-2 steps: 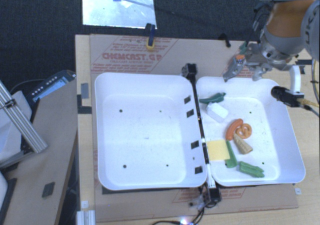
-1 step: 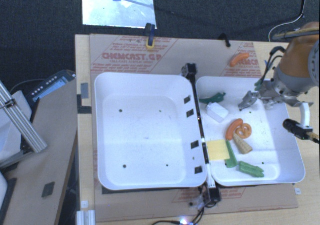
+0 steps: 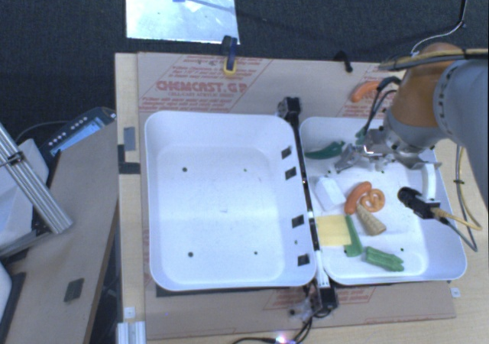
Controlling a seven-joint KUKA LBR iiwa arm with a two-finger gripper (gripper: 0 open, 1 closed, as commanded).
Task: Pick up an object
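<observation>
step: approach | gripper [image 3: 353, 157]: over right bin [image 3: 451, 258], far end; you cannot tell its state | objects: pretzel [image 3: 373, 200], white block [image 3: 330, 192] mid-bin | you descend plumb over one item, clear of neighbours

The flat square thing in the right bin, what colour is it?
Yellow square, seen in the camera view.

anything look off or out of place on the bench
One orange toy lies on the cardboard behind the right bin, outside both bins, while the other items sit inside that bin. Nothing looks spilled or broken.
</observation>
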